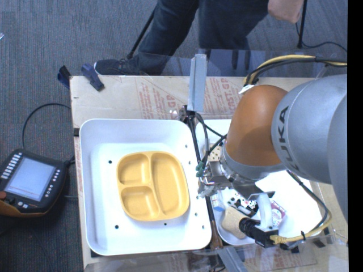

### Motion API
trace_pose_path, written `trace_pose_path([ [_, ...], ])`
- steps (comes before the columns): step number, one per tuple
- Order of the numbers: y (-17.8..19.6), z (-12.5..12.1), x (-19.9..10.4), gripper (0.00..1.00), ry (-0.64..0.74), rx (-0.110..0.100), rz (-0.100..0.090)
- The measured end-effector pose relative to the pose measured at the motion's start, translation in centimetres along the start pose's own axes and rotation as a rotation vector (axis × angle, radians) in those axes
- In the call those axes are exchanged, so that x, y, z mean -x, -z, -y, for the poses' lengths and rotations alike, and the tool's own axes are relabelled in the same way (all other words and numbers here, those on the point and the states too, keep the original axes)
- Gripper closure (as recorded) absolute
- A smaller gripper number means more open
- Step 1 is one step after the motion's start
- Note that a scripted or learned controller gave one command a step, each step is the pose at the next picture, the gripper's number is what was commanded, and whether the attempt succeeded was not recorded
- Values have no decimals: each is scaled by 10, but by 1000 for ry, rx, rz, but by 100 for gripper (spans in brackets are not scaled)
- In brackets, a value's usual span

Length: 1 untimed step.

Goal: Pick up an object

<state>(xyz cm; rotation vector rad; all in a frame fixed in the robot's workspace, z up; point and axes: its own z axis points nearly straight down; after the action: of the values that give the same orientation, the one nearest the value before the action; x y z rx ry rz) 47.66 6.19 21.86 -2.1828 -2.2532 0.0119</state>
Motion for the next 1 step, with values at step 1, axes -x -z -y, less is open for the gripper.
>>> trace_pose_path([
  [1,-15,0,-31,100,181,-4,0],
])
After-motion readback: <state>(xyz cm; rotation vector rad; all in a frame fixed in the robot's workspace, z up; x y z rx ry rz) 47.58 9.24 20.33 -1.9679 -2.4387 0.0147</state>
